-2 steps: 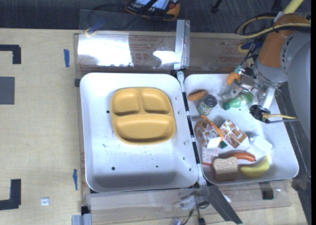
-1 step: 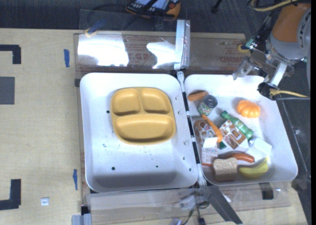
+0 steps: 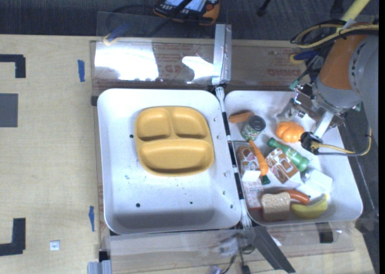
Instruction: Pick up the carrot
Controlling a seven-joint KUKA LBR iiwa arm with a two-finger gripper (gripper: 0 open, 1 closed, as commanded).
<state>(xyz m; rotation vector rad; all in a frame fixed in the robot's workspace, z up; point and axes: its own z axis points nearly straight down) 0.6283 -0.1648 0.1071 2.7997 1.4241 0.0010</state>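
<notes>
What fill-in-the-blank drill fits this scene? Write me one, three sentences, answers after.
1. The yellow divided plate lies in the ____ bin.
2. The carrot lies in the right bin, just below the ____ can.
3. The banana lies near that bin's ____ edge.

Missing words: left; green; front

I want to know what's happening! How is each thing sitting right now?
Carrot: lying in the right bin, untouched.
Yellow plate: flat in the left bin, nothing on it.
Banana: lying at the bin's front.
Green bottle: on its side.
Tool: above the right bin.
</notes>
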